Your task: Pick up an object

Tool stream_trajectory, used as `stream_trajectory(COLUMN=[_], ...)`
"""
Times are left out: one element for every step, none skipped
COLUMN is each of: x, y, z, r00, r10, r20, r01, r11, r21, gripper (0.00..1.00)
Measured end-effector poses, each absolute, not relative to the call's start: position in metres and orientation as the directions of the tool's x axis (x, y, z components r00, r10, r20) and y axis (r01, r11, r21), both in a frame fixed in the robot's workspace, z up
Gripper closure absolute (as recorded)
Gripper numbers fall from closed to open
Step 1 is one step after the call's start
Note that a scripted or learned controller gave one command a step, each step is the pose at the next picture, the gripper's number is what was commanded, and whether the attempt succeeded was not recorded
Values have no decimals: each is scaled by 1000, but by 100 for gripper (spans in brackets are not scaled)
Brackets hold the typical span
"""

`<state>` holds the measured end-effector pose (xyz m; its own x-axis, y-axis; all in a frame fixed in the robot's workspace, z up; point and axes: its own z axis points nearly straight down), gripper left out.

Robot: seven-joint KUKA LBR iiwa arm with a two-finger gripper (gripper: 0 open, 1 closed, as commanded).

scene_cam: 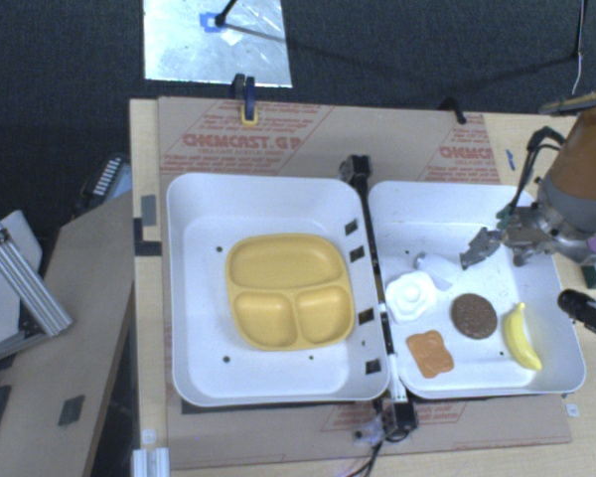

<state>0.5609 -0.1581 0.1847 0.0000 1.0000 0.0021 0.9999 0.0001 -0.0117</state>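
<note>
In the right bin (477, 217) lie four toy foods: a brown round patty (474, 316), a banana (521, 337) just to its right, a toast slice (430, 353) below-left, and a white fried egg (410, 294) to the left. The gripper (477, 249) hangs above the bin's upper middle, nothing between its fingers; whether they are spread I cannot tell. The left bin (194, 227) holds a yellow divided plate (286, 290).

One fixed camera looks down at a slant on both white bins (194, 266) from above
</note>
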Motion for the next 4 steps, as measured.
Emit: stream_trajectory(x=[564,554,553,555], y=[-158,-157,-156,-157], z=[192,142,90,103], r00=[-3,-2,-2,-2], r10=[1000,1000,1000,1000], r20=[0,0,1,-1], r01=[1000,1000,1000,1000], r11=[3,2,2,2], r21=[1,-3,-2,3], gripper=[0,0,0,100])
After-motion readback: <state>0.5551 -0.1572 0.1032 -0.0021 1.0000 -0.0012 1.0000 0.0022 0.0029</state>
